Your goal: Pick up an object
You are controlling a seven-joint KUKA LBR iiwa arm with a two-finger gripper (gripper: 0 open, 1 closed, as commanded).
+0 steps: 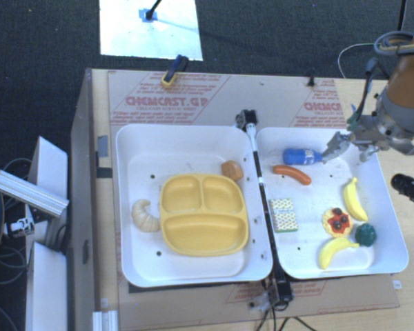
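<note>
Nearest me, two bananas [334, 252], a tart and broccoli crowd the right bin [393, 243], so the gripper [338, 145], its spread unreadable, hangs at the far side beside the blue bottle [301, 157], likely the easier pick.

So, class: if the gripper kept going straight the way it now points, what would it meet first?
Probably the blue bottle: the gripper points left and down towards it in the right bin. Depth is unclear from one slanted view.

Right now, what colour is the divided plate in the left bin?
Yellow; the divided plate shows best in the camera view.
</note>
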